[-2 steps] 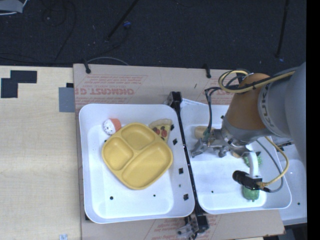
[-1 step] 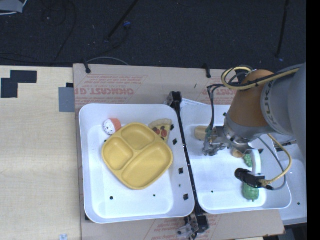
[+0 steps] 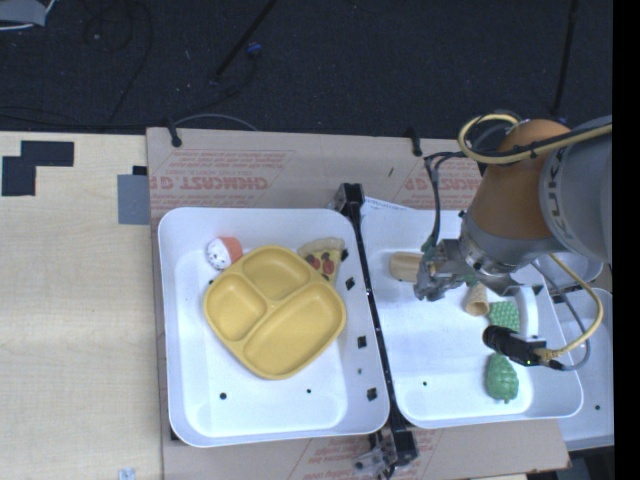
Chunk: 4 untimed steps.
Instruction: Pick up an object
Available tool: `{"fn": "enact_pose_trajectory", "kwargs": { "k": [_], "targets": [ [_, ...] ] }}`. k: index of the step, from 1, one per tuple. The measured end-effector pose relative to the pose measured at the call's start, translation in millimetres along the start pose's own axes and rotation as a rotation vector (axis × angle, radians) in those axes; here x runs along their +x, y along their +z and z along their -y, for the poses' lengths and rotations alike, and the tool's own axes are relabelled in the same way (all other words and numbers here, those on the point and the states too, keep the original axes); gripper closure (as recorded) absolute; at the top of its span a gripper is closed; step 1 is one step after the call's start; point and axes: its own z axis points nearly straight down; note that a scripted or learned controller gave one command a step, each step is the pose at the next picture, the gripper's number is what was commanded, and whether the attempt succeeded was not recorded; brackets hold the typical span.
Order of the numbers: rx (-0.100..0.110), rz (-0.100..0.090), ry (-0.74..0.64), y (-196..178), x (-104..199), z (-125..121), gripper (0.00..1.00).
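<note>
Beige roll (image 3: 404, 265), a short stubby piece, lies in the right bin (image 3: 440, 408), in its far left part, close to the divider between the two bins. The gripper (image 3: 432, 286) sits just right of it and a little nearer. It is so close that touching or apart cannot be settled, and whether the claw is wide or narrow cannot be told from this angle either. The arm (image 3: 520, 198) comes in from the right, its orange band over the bin's far right part.

Right of the gripper a small tan cone (image 3: 477, 300) lies beside a pale green ridged piece (image 3: 503, 315). A darker green lump (image 3: 501, 379) rests near the bin's near right corner.

In the left bin (image 3: 190, 388) a yellow divided plate (image 3: 275, 311) takes up the middle, set at a slant to the bin's walls. Along its far edge lie a pizza slice toy (image 3: 322, 256) on the right and a white and orange ball (image 3: 222, 253) on the left, both just beside the plate.
</note>
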Motion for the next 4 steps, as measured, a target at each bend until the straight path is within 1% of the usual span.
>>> {"fn": "enact_pose_trajectory", "kwargs": {
  "k": [1, 2, 3, 4],
  "targets": [
    [-0.002, 0.000, -0.002, -47, 8, 0, 1.00],
    [-0.003, 0.001, -0.002, -100, 7, -1, 1.00],
    [0.004, -0.001, -0.005, -84, 57, -5, 1.00],
    [0.005, -0.002, -0.007, -77, 117, 2, 1.00]
  ]
}}
